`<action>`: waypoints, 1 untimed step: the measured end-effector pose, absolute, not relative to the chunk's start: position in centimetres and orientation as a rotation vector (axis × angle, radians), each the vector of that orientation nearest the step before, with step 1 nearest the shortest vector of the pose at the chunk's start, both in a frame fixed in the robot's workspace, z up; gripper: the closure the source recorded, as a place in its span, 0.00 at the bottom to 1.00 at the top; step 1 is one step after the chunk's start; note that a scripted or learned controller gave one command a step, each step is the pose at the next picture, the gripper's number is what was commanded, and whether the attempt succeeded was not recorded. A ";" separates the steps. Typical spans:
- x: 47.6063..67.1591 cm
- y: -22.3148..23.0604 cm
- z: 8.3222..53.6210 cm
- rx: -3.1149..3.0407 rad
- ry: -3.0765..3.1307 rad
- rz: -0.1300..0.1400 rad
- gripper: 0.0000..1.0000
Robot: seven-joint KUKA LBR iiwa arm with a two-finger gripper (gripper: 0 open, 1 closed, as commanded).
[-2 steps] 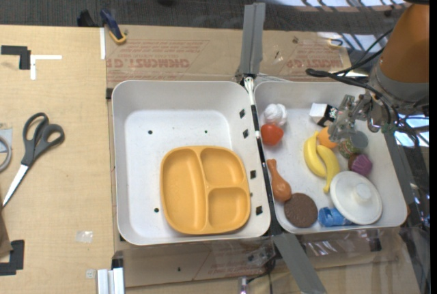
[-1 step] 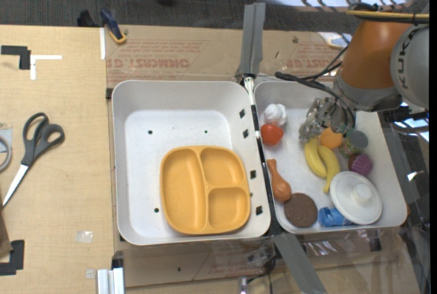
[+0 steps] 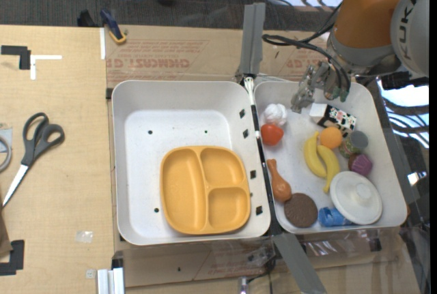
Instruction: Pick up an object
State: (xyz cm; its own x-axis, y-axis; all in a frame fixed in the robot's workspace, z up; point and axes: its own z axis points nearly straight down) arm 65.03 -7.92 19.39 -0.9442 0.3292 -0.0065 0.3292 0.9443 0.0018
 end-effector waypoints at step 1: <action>60.6 -14.4 21.5 0.411 3.111 -0.001 1.00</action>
State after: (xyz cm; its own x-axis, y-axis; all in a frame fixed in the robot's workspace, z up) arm 60.64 -14.39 21.51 -0.9656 0.2599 -0.0037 0.2599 0.9656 -0.0003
